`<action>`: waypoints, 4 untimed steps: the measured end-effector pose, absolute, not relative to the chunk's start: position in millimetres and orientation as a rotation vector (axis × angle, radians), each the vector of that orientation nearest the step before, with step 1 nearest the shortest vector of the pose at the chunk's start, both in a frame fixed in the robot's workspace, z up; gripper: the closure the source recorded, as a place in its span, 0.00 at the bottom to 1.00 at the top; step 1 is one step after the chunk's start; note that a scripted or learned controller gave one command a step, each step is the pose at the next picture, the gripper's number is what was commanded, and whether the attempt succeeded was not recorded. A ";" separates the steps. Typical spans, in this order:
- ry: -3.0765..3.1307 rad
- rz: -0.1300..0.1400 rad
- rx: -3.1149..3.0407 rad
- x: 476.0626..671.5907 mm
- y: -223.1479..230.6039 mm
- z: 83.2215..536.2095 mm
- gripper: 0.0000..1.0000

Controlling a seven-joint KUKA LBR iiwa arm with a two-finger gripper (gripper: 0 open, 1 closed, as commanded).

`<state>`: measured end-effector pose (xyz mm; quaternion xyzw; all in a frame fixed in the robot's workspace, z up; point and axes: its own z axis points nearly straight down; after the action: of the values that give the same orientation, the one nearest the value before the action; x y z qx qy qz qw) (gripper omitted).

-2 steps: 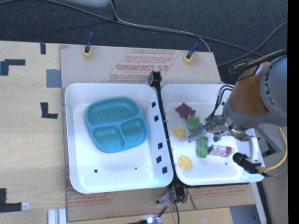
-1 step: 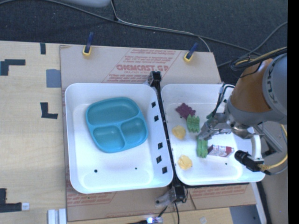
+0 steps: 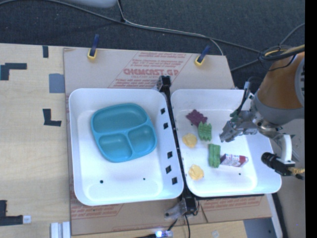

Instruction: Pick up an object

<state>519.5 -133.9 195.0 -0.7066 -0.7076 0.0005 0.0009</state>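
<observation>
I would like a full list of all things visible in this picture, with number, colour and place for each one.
bins: 2, white, side by side on the bench
divided plate: 1, blue, in the left bin
purple piece: 1, purple, right bin, upper middle
green blocks: 2, green, right bin; one below the purple piece, one lower
yellow pieces: 2, yellow, right bin near the divider; the second lower
small packet: 1, red and white, right bin, beside the lower green block
clamps: 2, yellow with blue handles, on the board's far edge
arm: 1, grey and orange, over the right bin
gripper: 1, dark, above the right bin, right of the upper green block
</observation>
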 end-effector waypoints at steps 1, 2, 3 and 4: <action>-2.223 0.001 -2.219 521.3 -140.4 251.2 1.00; -2.222 0.001 -2.219 521.4 -139.9 272.4 1.00; -2.221 0.003 -2.221 515.2 -92.5 270.1 1.00; -2.222 0.003 -2.220 519.6 -36.1 265.1 1.00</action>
<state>519.6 -36.1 265.1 -0.7068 -0.7075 0.0008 0.0001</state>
